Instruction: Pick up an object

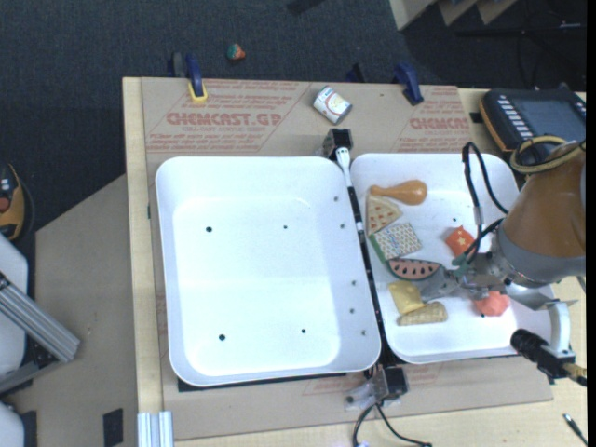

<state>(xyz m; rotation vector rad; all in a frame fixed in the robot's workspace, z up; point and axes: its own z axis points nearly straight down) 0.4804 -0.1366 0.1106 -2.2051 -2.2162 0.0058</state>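
Left bin (186, 194): white, on the surface (242, 110).
Right bin (410, 343): drumstick (400, 193) at the far end; waffle (380, 214), green block (398, 241), watermelon slice (413, 269), cheese (406, 295) and bread (423, 315) run down its left side.
Claw (456, 277): low in the right bin, just right of the watermelon slice, among the toys; grip cannot be told.
Red pieces (459, 241) lie beside it.

Grey arm (545, 259) with orange band, black cable looped alongside.
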